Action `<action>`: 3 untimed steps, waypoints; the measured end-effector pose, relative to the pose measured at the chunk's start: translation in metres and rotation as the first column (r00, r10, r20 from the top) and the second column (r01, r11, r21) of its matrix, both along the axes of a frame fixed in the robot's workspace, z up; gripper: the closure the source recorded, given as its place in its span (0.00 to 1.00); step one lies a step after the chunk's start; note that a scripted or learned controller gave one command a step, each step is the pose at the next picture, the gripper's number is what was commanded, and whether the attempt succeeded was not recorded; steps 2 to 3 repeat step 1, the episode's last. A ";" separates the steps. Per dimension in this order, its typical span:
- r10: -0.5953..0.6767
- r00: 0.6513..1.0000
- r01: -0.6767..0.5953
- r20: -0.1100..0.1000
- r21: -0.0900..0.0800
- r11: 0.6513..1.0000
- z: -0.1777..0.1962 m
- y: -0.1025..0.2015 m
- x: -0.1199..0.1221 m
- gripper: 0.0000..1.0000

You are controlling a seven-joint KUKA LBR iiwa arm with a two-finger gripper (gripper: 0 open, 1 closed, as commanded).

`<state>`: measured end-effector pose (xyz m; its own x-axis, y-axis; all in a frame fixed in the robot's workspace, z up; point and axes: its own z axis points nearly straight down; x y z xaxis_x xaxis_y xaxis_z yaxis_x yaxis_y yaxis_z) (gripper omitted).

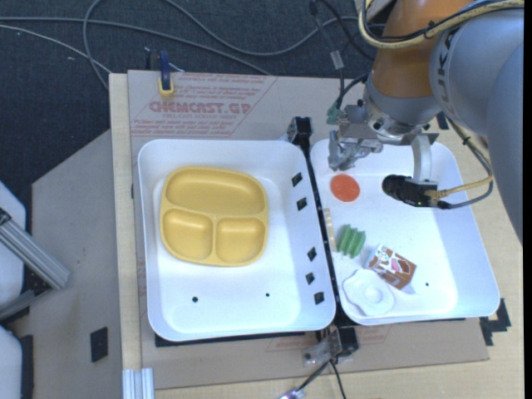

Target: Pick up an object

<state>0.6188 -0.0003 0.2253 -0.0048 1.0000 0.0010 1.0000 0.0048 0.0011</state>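
The grey arm (465,56) with its orange band (420,11) reaches in from the upper right and is cut off at the top and right edges, so little more than its wrist section is in frame. Its gripper (342,160) hangs over the far left corner of the right bin (465,248), close to the divider between the two bins. The fingers point down and look close together, but their tips blur into the metal of the gripper body and the white bin floor, so I cannot tell how wide they stand, and nothing can be made out between them. Just below the gripper, on the bin floor, lies a flat orange-red disc (346,188), near the fingertips; whether they touch it cannot be judged from this slant. Nearer the front of the same bin lie a ridged green piece (350,240), a small brown-and-white packet (392,266) whose markings are too small to read, and a white fried-egg toy (369,294) that is hard to tell from the white floor. A black cylindrical part (407,189) with a yellow cable juts over the bin beside the wrist. The left bin (166,306) holds a yellow three-compartment plate (214,215), lying flat.
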 end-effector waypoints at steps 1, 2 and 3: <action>0.000 1.000 0.000 0.000 0.000 1.000 -0.010 0.050 0.015 1.00; 0.000 1.000 0.000 0.000 0.000 1.000 -0.010 0.050 0.015 1.00; 0.000 1.000 0.000 0.000 0.000 1.000 -0.010 0.050 0.015 1.00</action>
